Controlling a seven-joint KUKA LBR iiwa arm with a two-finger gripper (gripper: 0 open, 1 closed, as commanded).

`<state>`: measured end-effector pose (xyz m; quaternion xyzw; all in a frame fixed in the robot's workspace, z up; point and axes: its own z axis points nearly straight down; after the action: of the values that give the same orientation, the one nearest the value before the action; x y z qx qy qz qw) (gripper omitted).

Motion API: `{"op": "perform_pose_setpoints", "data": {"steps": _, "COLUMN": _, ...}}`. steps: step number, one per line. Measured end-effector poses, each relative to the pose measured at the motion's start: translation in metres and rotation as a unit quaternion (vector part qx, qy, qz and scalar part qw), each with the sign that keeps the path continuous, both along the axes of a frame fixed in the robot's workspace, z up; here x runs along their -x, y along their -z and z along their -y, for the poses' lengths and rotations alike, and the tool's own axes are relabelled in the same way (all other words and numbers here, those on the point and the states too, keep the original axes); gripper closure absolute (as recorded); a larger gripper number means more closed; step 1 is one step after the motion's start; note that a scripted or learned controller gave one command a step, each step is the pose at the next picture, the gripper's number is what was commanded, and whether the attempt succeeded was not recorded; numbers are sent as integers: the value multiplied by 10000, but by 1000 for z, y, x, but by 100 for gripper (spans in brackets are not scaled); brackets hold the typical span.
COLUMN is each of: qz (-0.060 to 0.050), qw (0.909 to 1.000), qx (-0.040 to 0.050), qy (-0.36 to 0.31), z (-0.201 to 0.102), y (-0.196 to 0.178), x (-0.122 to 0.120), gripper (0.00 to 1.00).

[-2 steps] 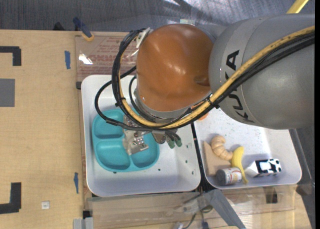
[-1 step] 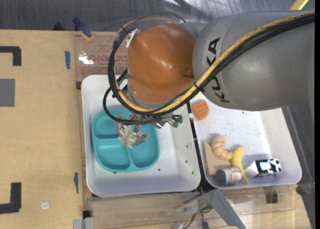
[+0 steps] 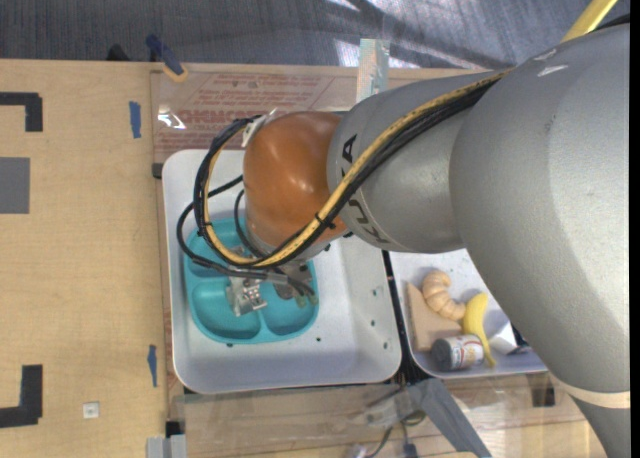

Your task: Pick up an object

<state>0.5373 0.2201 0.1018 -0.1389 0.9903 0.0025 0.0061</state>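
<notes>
Teal tray (image 3: 215,316) partly hidden beneath gripper (image 3: 246,296).

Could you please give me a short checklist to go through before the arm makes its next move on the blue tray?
1. Claw is over the blue divided tray in the left bin: ok.
2. Tray seen held between the fingers: cannot tell; the wrist hides most of it.
3. Black cables looping around the orange band hang free of the bin wall: ok.
4. Right bin items, the banana, the small can and the croissant-like pastry, lie apart from the claw: ok.
5. Tray lies flat inside the bin: cannot tell.
</notes>
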Motion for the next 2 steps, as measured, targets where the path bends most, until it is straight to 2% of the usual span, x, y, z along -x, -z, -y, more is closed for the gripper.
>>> {"op": "perform_pose_setpoints", "data": {"steps": 1, "qz": -12, "qw": 9669, "qx": -20, "qy": 2553, "z": -6, "y": -100, "x": -34, "gripper": 100}}
{"op": "perform_pose_setpoints", "data": {"steps": 2, "qz": 48, "qw": 9242, "qx": -106, "qy": 3818, "z": -8, "y": -23, "x": -8, "gripper": 100}}
